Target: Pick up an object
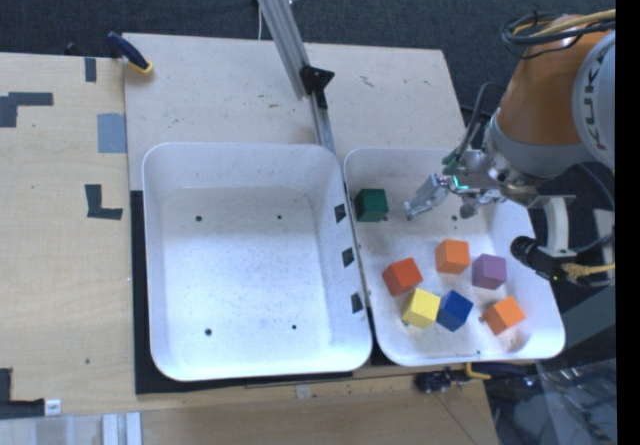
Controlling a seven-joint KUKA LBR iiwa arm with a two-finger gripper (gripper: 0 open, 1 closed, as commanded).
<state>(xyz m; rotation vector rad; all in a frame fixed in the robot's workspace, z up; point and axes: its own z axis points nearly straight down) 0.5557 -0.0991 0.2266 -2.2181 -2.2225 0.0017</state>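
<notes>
Grey metal claw (425, 201) sits over the right bin (545, 338), in its upper part, pointing left toward the green block (372, 204). Nothing between its fingers as far as the view shows; whether they're spread or pressed together I cannot tell, too small and blurred. It looks tilted and low, probably lined up for a reach at the green block, which lies just beside it near the bin's left wall, apart from the rest.

Task just says pick up an object, so any block counts. Green one is the nearest to the claw and stands alone, so it's the likely target. My read: approach stage, no grasp yet.

Other blocks cluster lower in the same bin: orange block (452, 255) and purple block (488, 270) side by side, red-orange block (401, 275) left of them, yellow block (421, 307) touching or nearly touching the blue block (454, 310), another orange block (504, 313) toward the lower right. Crowding there makes a clean pinch harder, another reason to go for the loner.

Risk: green block is close to the wall, one finger may hit the rim or push the block away.

Left bin (160, 173) is alongside, white, speckled. Arm (555, 83) with its orange band comes in from the right. A slanted metal bar (280, 18) crosses above the bins.
</notes>
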